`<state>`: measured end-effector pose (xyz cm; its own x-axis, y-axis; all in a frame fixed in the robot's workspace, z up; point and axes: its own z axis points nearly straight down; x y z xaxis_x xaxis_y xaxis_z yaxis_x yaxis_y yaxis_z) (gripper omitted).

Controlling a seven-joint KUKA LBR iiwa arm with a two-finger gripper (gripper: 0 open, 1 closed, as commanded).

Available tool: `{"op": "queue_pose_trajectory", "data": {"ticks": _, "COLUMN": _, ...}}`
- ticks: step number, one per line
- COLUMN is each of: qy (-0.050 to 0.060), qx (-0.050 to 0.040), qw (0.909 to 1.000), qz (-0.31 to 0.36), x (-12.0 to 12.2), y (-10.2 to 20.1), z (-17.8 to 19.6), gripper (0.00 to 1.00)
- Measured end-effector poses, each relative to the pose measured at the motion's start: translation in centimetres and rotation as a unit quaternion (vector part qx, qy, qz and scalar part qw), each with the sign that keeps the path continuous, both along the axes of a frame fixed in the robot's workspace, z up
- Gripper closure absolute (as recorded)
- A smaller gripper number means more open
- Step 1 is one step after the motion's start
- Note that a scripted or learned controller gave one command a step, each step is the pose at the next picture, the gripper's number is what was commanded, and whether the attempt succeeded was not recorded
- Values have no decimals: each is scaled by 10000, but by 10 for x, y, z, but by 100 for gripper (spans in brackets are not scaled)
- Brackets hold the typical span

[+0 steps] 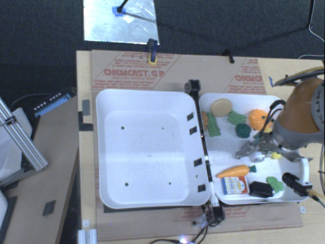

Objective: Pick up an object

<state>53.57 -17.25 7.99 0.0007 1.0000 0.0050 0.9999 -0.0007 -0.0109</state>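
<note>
Gripper (250,150) above carrot (234,171), near teal ball (242,130)

one fixed cam, overhead, slanted down, both bins (147,98) in frame

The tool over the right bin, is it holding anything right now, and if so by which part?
Nothing is held. The tool hangs over bare floor of the right bin, above the toy carrot, with no object between its fingers.

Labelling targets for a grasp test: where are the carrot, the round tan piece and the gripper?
carrot (234,171), camera view, middle of its orange body
round tan piece (221,107), camera view, its top face
gripper (246,150), camera view, between its fingertips
</note>
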Motion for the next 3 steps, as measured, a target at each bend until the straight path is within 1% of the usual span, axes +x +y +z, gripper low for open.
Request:
{"op": "queue_pose_trajectory", "data": {"ticks": 1, "qy": -72, "qx": -29, "qw": 10000, "qz": 12, "x": 6, "y": -2, "z": 16, "gripper": 100}}
{"op": "queue_pose_trajectory", "data": {"ticks": 2, "qy": -165, "qx": -72, "qw": 9998, "qz": 26, "x": 50, "y": -34, "z": 209, "gripper": 100}}
{"op": "queue_pose_trajectory", "data": {"ticks": 3, "qy": -133, "qx": -43, "qw": 9999, "qz": 58, "x": 121, "y": 12, "z": 279, "gripper": 100}}
